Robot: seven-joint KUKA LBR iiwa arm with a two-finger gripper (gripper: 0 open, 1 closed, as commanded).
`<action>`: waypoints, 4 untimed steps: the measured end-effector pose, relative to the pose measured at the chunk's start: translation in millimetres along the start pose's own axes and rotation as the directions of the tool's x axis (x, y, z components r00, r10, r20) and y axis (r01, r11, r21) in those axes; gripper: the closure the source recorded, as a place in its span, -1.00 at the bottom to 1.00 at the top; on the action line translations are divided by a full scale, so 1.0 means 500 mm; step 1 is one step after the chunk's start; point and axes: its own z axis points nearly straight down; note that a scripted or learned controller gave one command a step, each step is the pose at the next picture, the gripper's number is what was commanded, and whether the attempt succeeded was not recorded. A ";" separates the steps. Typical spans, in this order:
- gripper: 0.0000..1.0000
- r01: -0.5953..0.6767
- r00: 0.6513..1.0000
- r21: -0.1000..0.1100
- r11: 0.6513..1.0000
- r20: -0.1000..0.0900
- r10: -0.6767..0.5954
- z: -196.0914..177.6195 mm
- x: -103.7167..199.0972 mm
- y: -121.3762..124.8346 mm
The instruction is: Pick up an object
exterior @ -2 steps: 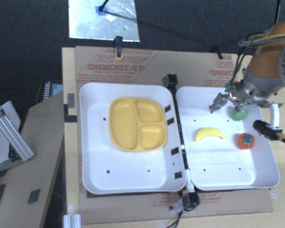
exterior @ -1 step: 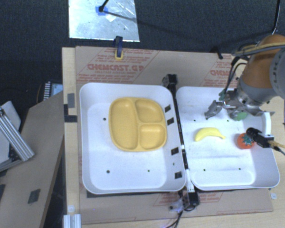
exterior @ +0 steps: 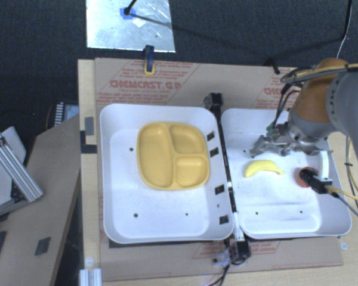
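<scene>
Banana (exterior: 263,169) near gripper (exterior: 266,147), "CHEMCAST" board (exterior: 144,84) behind bins

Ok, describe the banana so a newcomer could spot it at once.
Start at the right-hand white bin, where the gripper reaches in. The banana lies near its middle, just below the gripper. It is the small curved yellow thing there; its neighbour, a red-orange object, sits to its right.

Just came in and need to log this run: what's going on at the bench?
A grey robot arm reaches into the right bin, its gripper low, just above a yellow banana lying on the bin floor. Nothing is lifted. A small red object lies to the banana's right. The left bin holds a yellow divided plate, untouched.
</scene>
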 end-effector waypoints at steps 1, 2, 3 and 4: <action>1.00 -0.001 1.000 -0.006 1.000 0.002 0.001 -0.027 -0.001 0.003; 1.00 -0.001 1.000 -0.008 1.000 0.002 0.001 -0.123 -0.017 0.013; 1.00 0.004 1.000 -0.010 1.000 0.003 -0.004 -0.239 -0.022 0.035; 1.00 0.007 1.000 -0.010 1.000 0.002 -0.007 -0.362 -0.006 0.034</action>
